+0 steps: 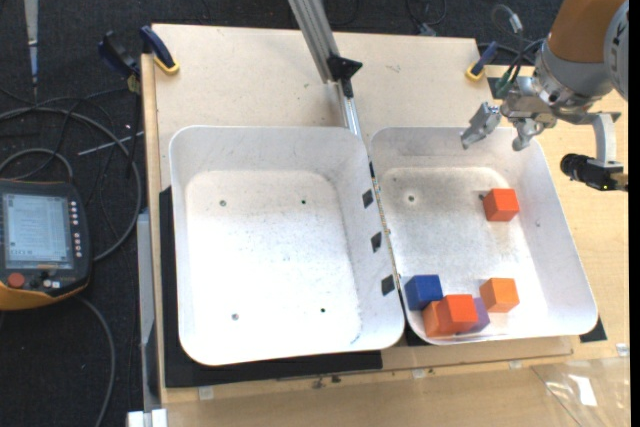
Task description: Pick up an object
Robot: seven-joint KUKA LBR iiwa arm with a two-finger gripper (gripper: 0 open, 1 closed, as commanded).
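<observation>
The right bin (560, 245) holds several blocks. One orange-red block (501, 204) lies alone near its right wall. At the front sit a blue block (423, 290), a larger orange block (452, 314) with a purple piece beside it, and a small orange block (499, 294). My gripper (501, 129) hangs above the back edge of the right bin, up and slightly left of the lone orange-red block. Its two fingers (479, 126) are spread apart with nothing between them.
The left bin (200, 245) sits beside the right one on the wooden bench. A slanted metal pole (305, 0) runs from the top down to the bins' shared back corner. Clamps sit at the bench's back corners. A teach pendant (40, 240) lies at far left.
</observation>
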